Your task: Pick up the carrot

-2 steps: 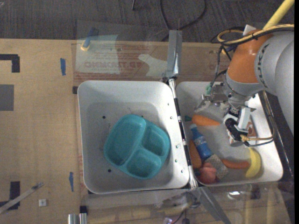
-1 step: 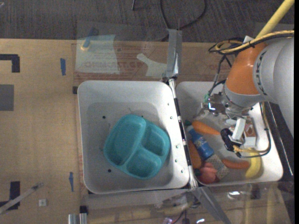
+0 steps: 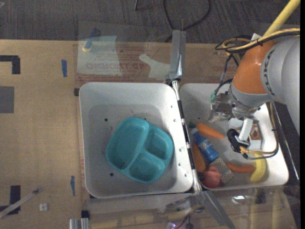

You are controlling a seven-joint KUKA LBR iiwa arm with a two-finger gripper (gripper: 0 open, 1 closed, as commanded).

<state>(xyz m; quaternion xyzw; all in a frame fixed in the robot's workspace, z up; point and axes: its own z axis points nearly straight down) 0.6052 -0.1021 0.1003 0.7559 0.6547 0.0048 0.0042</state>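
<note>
- Clearly, the grey two-finger tool (image 3: 228, 112) hung low over the right-hand shallow white plastic bin (image 3: 281, 168), under the arm's orange band, with cables looped round the wrist.
- How far its fingers stood apart could not be told; the wrist body hid them, and nothing could be seen held.
- The task's thing, a smooth tapered orange carrot (image 3: 210, 130), lay just below and slightly to the camera-left of the tool, close beside it; whether they touched could not be judged.
- Its long axis ran slantwise, from upper left down toward lower right, so the grasp would probably need to close across that line rather than along it.
- Beyond the carrot, further from the tool, lay a blue boxy plastic item (image 3: 206, 147), a second orange carrot-like piece (image 3: 198, 158) along the bin's left wall, and a rounded pinkish-red fruit (image 3: 213, 176).
- Below the tool lay a curved yellow banana (image 3: 259, 171) with a slim orange piece (image 3: 240, 167) beside it.
- Well away on the camera-left, in the other white bin (image 3: 90, 128), sat a teal moulded three-compartment plate (image 3: 139, 149), smooth and matte.
- The pale brown tabletop (image 3: 38, 137) carried both bins.
</note>
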